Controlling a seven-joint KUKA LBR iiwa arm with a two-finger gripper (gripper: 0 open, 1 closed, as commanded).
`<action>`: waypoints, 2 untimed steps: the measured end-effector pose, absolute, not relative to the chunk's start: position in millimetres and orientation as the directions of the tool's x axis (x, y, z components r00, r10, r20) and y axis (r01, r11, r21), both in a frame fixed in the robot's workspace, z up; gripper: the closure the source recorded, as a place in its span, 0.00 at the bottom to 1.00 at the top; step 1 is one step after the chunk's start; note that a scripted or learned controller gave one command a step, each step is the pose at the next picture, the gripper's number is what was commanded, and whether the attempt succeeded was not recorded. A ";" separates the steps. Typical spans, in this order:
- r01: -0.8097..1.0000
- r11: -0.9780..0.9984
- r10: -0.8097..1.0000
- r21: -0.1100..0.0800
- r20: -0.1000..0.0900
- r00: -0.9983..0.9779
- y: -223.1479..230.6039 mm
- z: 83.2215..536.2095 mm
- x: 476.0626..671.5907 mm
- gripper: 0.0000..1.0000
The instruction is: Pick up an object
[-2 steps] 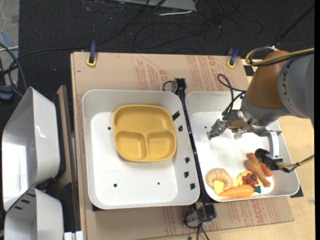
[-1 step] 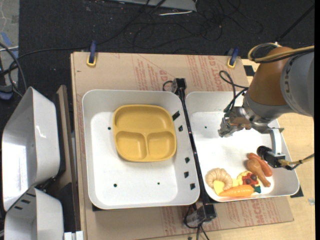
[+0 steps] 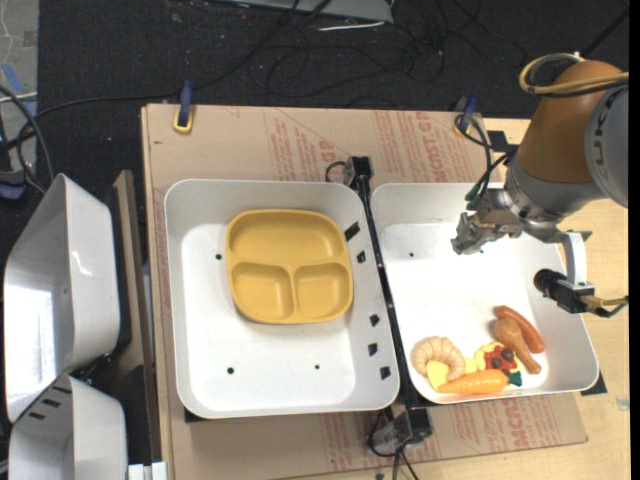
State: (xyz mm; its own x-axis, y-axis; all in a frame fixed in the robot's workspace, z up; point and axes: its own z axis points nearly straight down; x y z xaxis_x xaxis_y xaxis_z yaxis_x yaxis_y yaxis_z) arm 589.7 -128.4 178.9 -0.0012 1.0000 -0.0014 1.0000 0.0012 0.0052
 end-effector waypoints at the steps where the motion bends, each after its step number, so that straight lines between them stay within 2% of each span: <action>1: 1.000 0.002 1.000 0.005 -0.001 -0.002 -128.5 217.8 590.9 1.00; 2: 1.000 0.007 1.000 0.000 0.001 -0.007 -82.4 213.6 596.0 1.00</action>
